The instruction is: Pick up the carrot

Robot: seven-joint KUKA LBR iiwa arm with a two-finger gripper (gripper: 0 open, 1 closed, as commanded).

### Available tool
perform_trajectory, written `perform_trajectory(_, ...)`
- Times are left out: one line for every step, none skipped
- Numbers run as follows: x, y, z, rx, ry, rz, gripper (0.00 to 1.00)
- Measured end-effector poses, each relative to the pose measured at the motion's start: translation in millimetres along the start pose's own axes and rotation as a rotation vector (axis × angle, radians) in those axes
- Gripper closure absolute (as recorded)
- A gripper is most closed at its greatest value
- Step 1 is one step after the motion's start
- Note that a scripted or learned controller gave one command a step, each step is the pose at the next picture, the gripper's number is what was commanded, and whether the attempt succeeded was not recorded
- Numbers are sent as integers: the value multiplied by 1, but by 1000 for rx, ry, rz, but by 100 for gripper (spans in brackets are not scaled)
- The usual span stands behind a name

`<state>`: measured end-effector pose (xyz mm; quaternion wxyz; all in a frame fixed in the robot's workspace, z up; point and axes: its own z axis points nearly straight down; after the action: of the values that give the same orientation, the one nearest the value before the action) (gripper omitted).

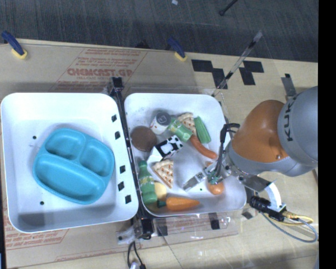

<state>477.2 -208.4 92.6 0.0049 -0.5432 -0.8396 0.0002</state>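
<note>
Crowding the carrot point(177, 204): waffle wedge point(164, 172), green pieces point(147, 187); gripper point(211, 178) nearby, its spread unclear.

Slanted overhead view of both bins point(123, 102)

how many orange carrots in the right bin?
2 plain ones: a long orange carrot along the near wall, a thinner one mid-bin by the green pieces. An orange piece near the gripper is unclear.
</note>
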Motion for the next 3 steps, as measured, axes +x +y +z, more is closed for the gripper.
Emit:
perform_trajectory(-2,-2,-12,-3,-8,13,0)
perform_trajectory(-1,-1,0,1,-1,-57,0)
perform_trajectory(-34,73,-42,-5,-10,42,0)
